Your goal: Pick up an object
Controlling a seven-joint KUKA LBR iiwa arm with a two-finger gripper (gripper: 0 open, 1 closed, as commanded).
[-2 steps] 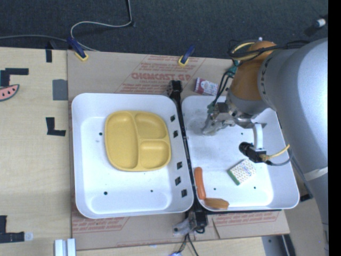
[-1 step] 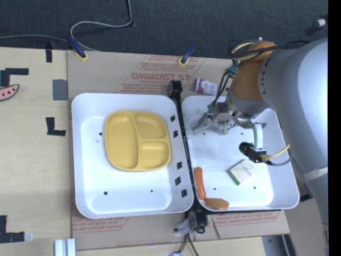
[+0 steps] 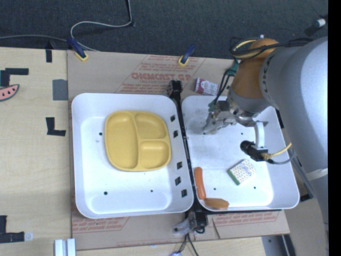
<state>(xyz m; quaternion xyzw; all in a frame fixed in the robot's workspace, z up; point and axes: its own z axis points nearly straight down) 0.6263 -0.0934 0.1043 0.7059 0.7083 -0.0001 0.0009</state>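
Over the right bin (image 3: 287, 196) my gripper (image 3: 212, 126) hangs on bare floor; I cannot tell how wide it is. Sponge (image 3: 242, 171) and hot dog (image 3: 200, 182) lie well apart, nearer, so I might grab nothing

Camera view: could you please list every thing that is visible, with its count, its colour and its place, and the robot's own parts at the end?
bins: two, white, side by side on the bench
divided plate: one, yellow, in the left bin
sausage: one, orange-red, right bin, by its left wall
bread-like piece: one, orange-brown, right bin, near front edge
sponge: one, pale with green edge, right bin
small packet: one, dark red and white, on the cardboard behind the right bin
clips: two, yellow and blue, cardboard's far edge
arm: one, grey with orange band, over right bin
gripper: one, grey, low in right bin's rear part
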